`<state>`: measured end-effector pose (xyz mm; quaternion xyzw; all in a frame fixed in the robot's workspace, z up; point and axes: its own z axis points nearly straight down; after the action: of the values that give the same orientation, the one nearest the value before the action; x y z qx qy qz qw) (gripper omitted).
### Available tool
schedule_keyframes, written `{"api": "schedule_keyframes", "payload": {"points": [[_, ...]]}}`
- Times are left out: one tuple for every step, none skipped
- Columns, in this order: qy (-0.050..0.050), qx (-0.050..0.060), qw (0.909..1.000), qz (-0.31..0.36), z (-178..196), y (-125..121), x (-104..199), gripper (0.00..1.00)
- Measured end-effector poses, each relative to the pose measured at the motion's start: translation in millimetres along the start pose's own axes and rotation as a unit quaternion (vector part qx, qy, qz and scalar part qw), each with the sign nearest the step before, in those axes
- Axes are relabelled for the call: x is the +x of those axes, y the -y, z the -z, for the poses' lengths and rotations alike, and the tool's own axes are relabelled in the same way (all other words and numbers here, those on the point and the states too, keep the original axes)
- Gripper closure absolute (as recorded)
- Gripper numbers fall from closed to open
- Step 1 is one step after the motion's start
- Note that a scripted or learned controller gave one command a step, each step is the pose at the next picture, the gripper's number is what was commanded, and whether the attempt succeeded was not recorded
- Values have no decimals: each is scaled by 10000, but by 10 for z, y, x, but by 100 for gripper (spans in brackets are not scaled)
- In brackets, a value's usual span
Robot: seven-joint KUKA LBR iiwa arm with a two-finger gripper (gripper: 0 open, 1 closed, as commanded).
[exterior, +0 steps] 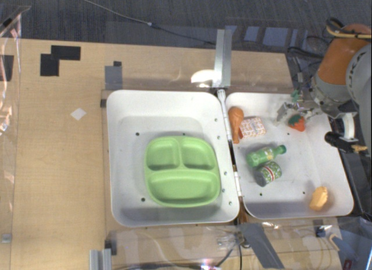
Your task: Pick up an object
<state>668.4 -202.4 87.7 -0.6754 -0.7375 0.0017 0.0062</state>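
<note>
Hovering gripper (292,113), grip state unclear, red toy (297,124) just beside its fingertips

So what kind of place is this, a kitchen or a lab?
Most likely a robotics lab bench: two white bins side by side, toy food like a green bottle, and a robot arm reaching in.

Green tray (182,171) — white bins (125,205) — orange carrot (235,120).

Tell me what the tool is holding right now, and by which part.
It cannot be told. The tool hovers at the small red and green strawberry-like toy in the right white bin, but a grip isn't clear.
</note>
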Motion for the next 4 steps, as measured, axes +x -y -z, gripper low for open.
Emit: {"api": "schedule_keyframes", "payload": {"points": [[57,-124,9999,39,157,-62,8,100],[33,-109,9999,47,152,-62,30,0],[50,-107,9993,347,18,284,380,0],[61,-126,9975,689,29,674,573,0]]}}
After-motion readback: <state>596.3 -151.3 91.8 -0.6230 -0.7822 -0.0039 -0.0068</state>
